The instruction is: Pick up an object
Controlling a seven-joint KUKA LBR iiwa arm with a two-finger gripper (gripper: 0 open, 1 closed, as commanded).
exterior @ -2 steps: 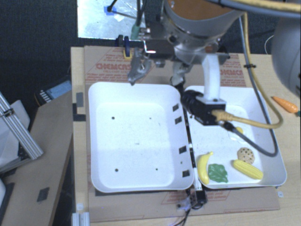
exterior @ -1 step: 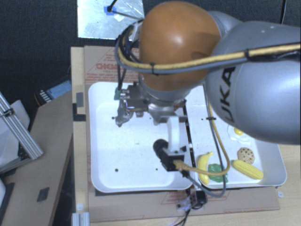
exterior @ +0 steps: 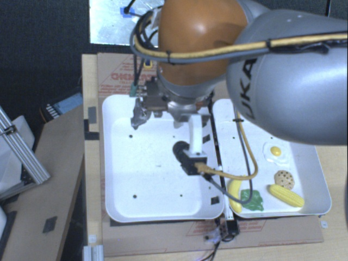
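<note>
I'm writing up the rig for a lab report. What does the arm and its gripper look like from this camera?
The arm is smooth silver-grey with black lettering on its casing and a rounded, glossy orange band. A yellow cable and black cables run along it. The gripper is dark metal below a grey flange.

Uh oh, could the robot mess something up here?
Maybe. The tool hangs over the left bin, while the corn, cookie, egg and banana lie in the right bin. It could grab nothing. Its yellow cable dangles near the toys and might snag one.
</note>
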